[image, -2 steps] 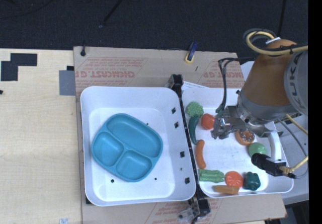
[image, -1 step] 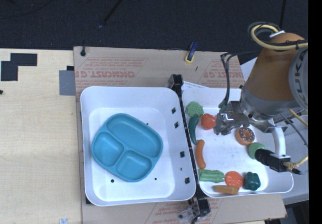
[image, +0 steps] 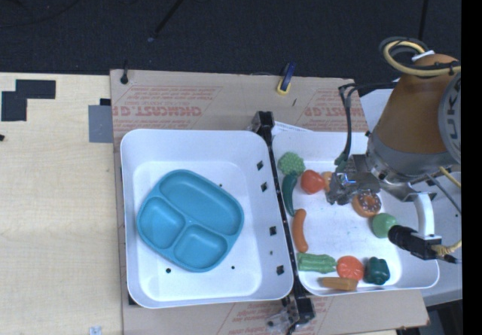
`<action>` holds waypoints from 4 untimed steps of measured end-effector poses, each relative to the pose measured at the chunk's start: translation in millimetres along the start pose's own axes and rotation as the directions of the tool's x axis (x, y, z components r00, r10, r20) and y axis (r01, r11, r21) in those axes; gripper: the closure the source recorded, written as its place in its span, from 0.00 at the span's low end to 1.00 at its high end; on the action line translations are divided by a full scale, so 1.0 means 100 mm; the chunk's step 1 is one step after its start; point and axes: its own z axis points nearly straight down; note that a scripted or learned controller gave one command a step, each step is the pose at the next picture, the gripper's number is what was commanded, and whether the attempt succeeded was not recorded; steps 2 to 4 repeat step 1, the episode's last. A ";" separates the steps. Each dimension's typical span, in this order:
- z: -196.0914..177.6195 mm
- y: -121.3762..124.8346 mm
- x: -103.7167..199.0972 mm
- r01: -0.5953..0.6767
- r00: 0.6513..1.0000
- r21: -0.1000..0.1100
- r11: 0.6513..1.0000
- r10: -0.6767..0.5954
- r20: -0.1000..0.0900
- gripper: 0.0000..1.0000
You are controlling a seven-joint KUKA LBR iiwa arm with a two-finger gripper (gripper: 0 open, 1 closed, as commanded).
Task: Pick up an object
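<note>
From my seat I see two white bins side by side on the bench, the left bin (image: 135,175) holding a blue divided plate (image: 190,219) that lies a little toward its left wall, tilted in the frame. The right bin (image: 422,273) carries the toy food. A green broccoli-like piece (image: 291,163) sits in its far left corner, with a dark green pepper-like piece (image: 289,193) just below it along the left wall and an orange-red sausage shape (image: 300,228) further down the same wall. A red-orange tomato-like piece (image: 312,181) lies just right of the broccoli. Along the near edge I see a green pickle-like piece (image: 316,261), an orange-red round piece (image: 349,266), a small orange carrot-like piece (image: 338,284) touching the near rim, and a dark teal piece (image: 376,271). A light green round piece (image: 383,224) lies toward the right wall, and a round brown-and-orange piece (image: 367,203) sits just above it. The arm (image: 414,115) reaches in over the right bin's far right corner, and the gripper (image: 340,189) hangs low between the tomato-like piece and the round brown-and-orange piece, close to both. I cannot tell how its tool is set, nor whether it touches either piece.
</note>
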 end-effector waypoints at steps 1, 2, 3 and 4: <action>-0.01 0.04 0.01 0.001 1.000 -0.002 1.000 -0.001 -0.001 1.00; -0.01 0.04 0.01 0.001 1.000 -0.002 1.000 -0.001 -0.001 1.00; -0.01 0.04 0.01 0.001 1.000 -0.002 1.000 -0.001 -0.001 1.00; -0.01 0.04 0.01 0.001 1.000 -0.002 1.000 -0.001 -0.001 1.00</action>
